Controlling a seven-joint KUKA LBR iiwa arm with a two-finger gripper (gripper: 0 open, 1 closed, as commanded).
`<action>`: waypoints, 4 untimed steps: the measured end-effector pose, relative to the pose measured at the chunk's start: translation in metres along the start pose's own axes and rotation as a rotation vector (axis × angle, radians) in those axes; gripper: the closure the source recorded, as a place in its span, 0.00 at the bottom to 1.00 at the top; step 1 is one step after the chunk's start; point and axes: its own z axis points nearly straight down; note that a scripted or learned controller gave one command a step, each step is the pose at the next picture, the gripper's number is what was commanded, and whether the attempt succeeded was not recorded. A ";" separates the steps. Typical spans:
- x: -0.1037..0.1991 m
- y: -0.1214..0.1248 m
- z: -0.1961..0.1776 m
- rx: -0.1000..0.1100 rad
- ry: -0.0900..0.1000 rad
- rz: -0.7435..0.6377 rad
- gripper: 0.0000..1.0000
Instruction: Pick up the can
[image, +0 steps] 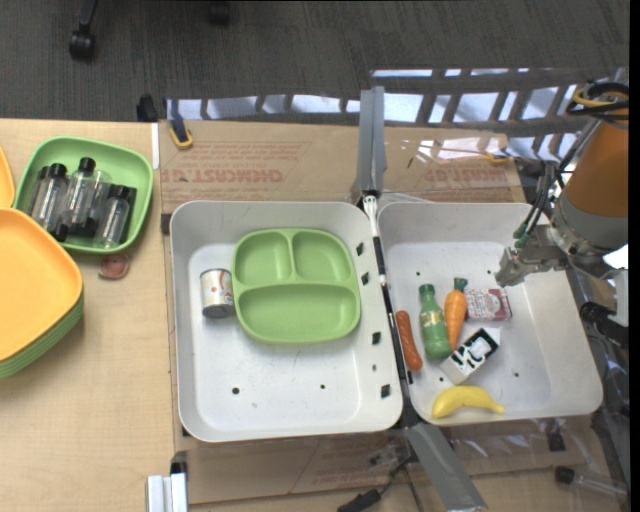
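Can (216, 293): I see it lying in the left bin (200, 400), touching the green plate (296, 285).
Pincer (508, 273): above the right bin (560, 390); I cannot tell its opening.

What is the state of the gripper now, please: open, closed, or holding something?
Gripper: cannot be told; it is over the right bin, far from the can in the left bin.

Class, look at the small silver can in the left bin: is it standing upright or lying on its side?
Lying on its side. The small silver can shows its long labelled wall, beside the green divided plate.
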 end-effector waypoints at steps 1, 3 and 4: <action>-0.015 0.018 0.061 -0.018 -0.004 -0.001 1.00; 0.006 -0.008 0.011 0.000 0.000 -0.026 1.00; -0.033 -0.023 0.060 -0.011 -0.004 0.046 1.00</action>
